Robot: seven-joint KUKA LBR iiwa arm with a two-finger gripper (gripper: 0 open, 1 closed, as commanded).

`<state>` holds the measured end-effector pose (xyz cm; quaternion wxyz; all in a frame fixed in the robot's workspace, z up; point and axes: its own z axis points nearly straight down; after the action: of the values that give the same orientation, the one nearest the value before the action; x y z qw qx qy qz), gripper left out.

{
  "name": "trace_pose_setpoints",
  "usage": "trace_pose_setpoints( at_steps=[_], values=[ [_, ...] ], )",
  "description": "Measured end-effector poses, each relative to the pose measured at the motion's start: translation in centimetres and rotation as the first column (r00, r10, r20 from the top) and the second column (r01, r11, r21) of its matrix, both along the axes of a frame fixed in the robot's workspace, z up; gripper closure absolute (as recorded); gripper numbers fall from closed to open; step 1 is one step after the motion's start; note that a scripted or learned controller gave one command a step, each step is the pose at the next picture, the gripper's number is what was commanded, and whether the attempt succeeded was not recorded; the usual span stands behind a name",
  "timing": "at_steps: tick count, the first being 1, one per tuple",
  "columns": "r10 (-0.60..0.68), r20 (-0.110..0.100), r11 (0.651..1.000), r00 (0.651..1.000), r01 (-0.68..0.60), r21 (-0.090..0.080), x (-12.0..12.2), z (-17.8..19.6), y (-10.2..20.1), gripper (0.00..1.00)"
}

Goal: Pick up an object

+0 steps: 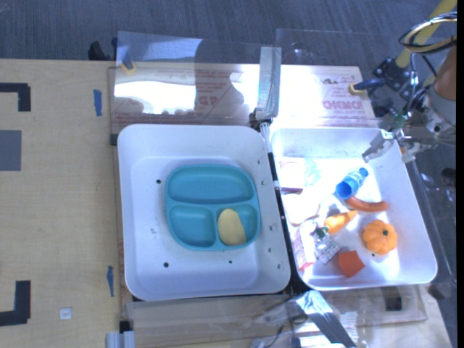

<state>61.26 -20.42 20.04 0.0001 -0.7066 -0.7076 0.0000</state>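
My gripper [391,149] hangs over the far right corner of the right bin [424,223], its fingers spread apart with nothing between them. Just below and left of it lies a small blue bottle [351,183]. Further toward the front are a reddish sausage-shaped piece [368,205], a small orange pumpkin [380,237], a carrot-like orange piece [338,220], a red block [351,262] and a printed packet [324,245]. In the left bin [138,194] a teal divided plate [206,187] holds a yellow oval object [231,227] in its front right compartment.
A clear crumpled wrapper [299,172] lies at the back left of the right bin. A grey divider [268,85] and shiny cardboard panels [181,85] stand behind the bins. Cables and the arm [428,56] crowd the upper right.
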Motion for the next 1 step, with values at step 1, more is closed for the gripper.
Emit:
trace_pose_setpoints(
  at_steps=[1],
  values=[
    [0.144,0.008,0.99,0.99,-0.144,-0.003,-0.1,-11.23,2.61,0.0]
  ],
)
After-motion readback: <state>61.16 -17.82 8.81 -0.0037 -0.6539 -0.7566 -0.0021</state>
